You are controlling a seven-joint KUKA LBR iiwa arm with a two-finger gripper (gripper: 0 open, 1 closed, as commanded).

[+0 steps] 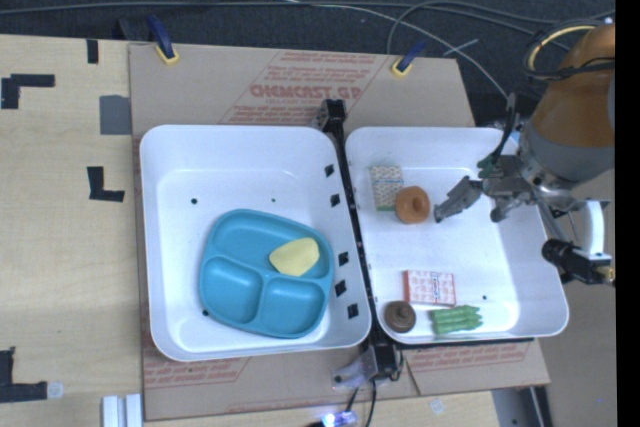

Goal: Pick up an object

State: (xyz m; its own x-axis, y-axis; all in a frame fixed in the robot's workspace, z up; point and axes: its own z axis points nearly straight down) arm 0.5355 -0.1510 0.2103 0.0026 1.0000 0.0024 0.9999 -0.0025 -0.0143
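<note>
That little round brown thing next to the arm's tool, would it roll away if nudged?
Probably. The round brown thing looks ball-like, so a sideways push would likely send it rolling across the smooth right bin. It seems small and light. The patterned block touching it on one side might stop it going that way.

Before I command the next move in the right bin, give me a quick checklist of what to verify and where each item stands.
1. Gripper is over the right bin: ok.
2. Nearest target, the brown donut-like piece, lies just beside the gripper, nothing on top: ok.
3. Anything between the fingers: cannot tell.
4. Patterned block touches the donut-like piece, may get nudged: not ok.
5. Red-and-white card, green vegetable piece and small dark round piece sit apart near the front wall: ok.
</note>
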